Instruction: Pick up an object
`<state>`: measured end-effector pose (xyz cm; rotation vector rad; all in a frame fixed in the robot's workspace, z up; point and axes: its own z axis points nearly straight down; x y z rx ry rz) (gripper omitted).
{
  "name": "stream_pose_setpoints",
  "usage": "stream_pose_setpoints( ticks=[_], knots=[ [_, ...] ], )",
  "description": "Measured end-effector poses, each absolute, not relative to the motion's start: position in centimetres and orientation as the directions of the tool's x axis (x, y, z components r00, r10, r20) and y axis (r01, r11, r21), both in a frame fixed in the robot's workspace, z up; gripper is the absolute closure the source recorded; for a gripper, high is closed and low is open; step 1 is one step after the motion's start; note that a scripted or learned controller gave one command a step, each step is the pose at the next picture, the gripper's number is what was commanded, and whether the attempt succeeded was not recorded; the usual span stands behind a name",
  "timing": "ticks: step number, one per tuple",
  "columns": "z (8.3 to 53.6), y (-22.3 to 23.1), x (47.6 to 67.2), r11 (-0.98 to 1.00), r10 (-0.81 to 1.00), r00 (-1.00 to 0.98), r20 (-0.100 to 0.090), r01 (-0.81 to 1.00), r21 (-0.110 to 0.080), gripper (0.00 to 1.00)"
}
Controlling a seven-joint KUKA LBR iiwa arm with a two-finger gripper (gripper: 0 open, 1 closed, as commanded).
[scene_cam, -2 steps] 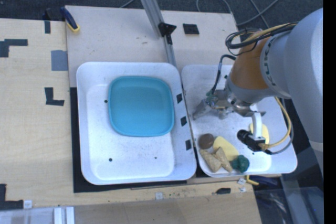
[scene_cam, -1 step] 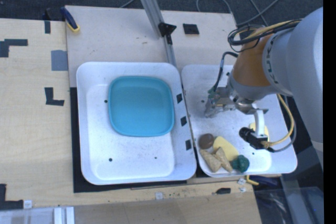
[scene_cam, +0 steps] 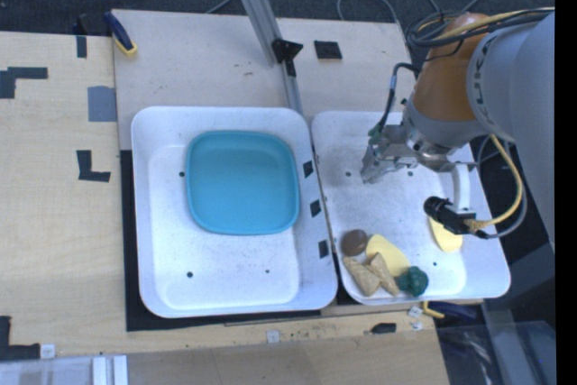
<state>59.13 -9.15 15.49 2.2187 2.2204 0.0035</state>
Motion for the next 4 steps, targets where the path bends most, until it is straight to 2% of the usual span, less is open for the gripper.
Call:
stream_pose_setpoints(
  ticks=[2, 4],
  knots=[
    [26.9, -8.8, 59.7, 0.0, 1.0, 0.0, 0.0, 1.0, 0.004, 1.0],
    [26.2, 0.9, 60.1, 0.004, 1.0, -0.004, 0.001, 1.0, -0.001, 1.0]
  ],
)
